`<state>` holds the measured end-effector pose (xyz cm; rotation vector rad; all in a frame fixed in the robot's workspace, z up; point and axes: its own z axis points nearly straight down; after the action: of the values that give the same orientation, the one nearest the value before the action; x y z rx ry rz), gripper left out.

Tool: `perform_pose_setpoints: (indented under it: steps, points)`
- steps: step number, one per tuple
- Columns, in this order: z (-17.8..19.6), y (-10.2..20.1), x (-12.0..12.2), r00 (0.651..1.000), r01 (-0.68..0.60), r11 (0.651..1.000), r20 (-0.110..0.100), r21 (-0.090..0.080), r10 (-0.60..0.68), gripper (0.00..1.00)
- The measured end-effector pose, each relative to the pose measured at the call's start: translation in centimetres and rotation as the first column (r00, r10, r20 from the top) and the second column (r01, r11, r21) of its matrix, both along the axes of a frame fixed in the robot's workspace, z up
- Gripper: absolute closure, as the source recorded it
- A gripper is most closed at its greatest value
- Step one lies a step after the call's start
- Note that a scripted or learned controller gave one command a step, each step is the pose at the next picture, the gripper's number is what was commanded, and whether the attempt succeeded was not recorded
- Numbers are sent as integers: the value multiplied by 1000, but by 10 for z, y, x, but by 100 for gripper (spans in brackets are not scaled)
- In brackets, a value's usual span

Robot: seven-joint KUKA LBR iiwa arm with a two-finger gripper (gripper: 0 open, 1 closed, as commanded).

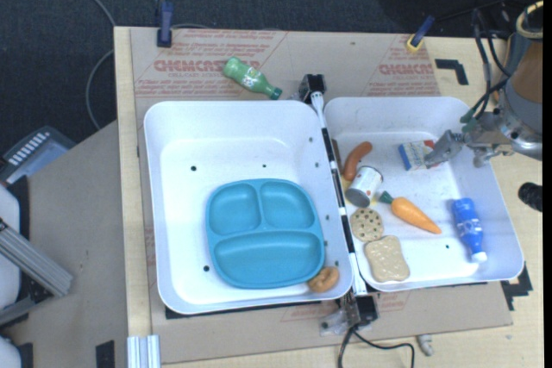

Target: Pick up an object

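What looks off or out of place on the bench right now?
The green bottle lies on its side on the cardboard behind the left bin, outside both bins. A small brown pastry sits on that bin's floor against the blue plate's corner, not in a compartment.

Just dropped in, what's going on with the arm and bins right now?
The arm's hand is low in the right bin, beside a small blue packet. A sausage, can, carrot, cookie, bread slice and blue bottle lie there untouched. The left bin holds a blue tray.
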<state>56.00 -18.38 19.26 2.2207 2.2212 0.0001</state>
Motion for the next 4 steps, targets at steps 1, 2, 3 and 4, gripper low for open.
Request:
perform_pose_setpoints:
  steps: [1,2,3,4]
  points:
    - [-105,26,-32,1000,0,1000,3,1,0,0]
    - [-93,27,-29,1000,0,1000,13,1,0,100]
    - [-94,27,-30,1000,0,1000,10,1,0,0]
    - [-109,30,-72,1000,1,1000,-3,1,-1,0]
